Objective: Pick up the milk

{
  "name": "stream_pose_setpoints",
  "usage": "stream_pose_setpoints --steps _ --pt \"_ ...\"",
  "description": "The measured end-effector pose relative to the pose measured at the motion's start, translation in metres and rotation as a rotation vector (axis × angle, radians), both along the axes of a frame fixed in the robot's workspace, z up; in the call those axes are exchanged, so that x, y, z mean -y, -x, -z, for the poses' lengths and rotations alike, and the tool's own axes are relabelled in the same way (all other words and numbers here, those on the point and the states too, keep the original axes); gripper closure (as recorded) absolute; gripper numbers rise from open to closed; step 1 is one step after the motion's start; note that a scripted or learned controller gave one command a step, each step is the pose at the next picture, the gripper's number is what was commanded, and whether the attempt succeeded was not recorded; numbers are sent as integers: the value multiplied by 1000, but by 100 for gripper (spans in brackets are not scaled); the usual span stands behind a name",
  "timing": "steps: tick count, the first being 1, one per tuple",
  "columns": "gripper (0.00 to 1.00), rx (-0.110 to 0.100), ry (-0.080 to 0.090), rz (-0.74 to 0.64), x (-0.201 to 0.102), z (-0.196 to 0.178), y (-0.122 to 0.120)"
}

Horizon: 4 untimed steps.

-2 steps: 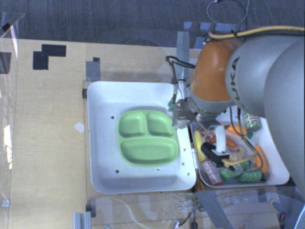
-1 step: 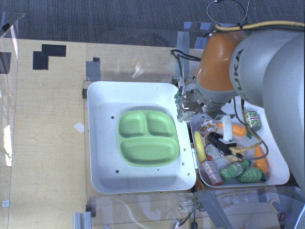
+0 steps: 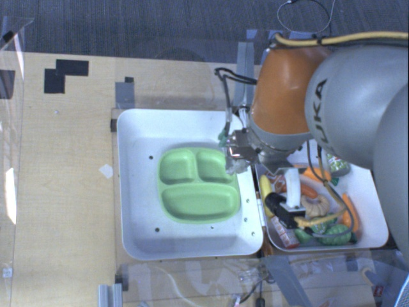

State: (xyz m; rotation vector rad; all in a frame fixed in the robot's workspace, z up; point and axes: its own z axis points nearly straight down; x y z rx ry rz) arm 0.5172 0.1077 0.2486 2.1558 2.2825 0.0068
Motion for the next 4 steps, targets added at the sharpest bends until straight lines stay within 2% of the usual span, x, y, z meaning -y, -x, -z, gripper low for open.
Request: stream_pose_setpoints --steps 1,2,3,4 --pt "100 -2 0 68 -60 -19 10" --pt "100 -4 1 45 -80 22 -12" --pt "100 -3 1 18 -40 62 -11" --pt "100 -2 0 -25 -125 37 -5"
